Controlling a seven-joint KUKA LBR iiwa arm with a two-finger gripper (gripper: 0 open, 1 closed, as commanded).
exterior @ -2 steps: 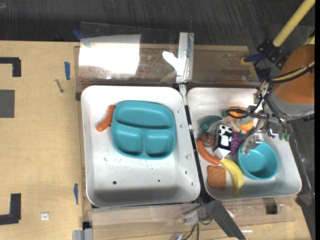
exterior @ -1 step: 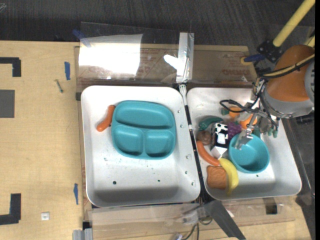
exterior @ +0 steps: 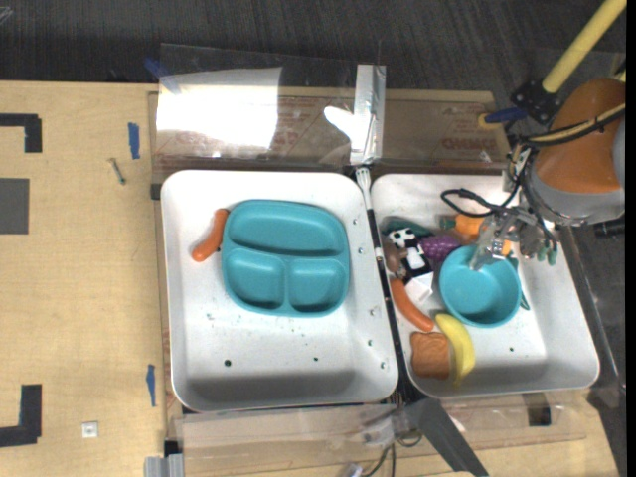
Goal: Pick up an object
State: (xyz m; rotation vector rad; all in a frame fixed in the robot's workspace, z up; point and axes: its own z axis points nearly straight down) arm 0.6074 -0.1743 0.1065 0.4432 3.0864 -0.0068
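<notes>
My gripper (exterior: 491, 250) hangs over the right bin (exterior: 556, 361), at the far rim of a teal bowl (exterior: 481, 290). The arm's orange band (exterior: 586, 142) sits above it at the right edge. Left of the bowl lie a black-and-white toy (exterior: 406, 243), a purple piece (exterior: 440, 245) and an orange sausage-shaped piece (exterior: 411, 307). An orange item (exterior: 467, 226) rests just behind the gripper. A banana (exterior: 457, 343) and a brown bread-like piece (exterior: 429, 356) lie near the bin's front.
The left bin (exterior: 199, 346) holds a teal divided plate (exterior: 286, 256) and an orange sausage (exterior: 209, 237) at its left side. A clear plastic sheet (exterior: 258, 117) lies behind the bins. Cables (exterior: 467, 203) trail near the wrist. A yellow pole (exterior: 586, 36) slants at top right.
</notes>
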